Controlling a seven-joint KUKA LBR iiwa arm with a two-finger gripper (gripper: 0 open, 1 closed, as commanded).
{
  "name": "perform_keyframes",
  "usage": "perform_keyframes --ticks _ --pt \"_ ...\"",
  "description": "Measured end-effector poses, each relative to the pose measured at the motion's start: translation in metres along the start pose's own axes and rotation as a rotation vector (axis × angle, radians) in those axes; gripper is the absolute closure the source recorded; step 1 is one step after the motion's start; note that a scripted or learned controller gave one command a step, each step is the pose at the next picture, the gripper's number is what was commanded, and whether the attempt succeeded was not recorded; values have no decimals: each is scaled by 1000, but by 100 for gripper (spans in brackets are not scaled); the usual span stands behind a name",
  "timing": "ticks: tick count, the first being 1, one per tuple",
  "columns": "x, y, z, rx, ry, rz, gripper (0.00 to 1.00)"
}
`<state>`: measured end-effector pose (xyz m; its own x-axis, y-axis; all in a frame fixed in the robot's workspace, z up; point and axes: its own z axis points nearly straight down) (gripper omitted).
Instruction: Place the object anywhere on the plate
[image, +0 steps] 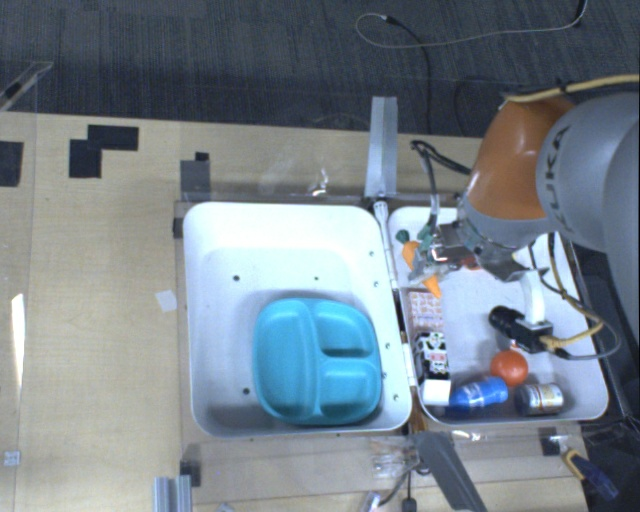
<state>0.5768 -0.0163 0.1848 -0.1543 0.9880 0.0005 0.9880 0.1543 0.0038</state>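
A blue divided plate (318, 362) lies in the front half of the left bin (215, 240). My gripper (434, 256) hangs low over the back left corner of the right bin (590, 390). Small orange pieces (431, 284) lie just below it and beside it near the bin's left wall, with a green bit (402, 237) at the back. Whether any of them sits in the gripper is hidden by the wrist.
Along the right bin's left wall lies a patterned carton (428, 335). At its front edge sit a blue bottle (476, 395), an orange ball (510, 367) and a silver can (541, 399). A grey post (382, 150) stands behind the bins.
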Motion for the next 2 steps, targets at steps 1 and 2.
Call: perform_keyframes --ticks 1,2 --pt "77 -41 -16 0 0 -93 100" --pt "77 -42 -16 0 0 -93 0"
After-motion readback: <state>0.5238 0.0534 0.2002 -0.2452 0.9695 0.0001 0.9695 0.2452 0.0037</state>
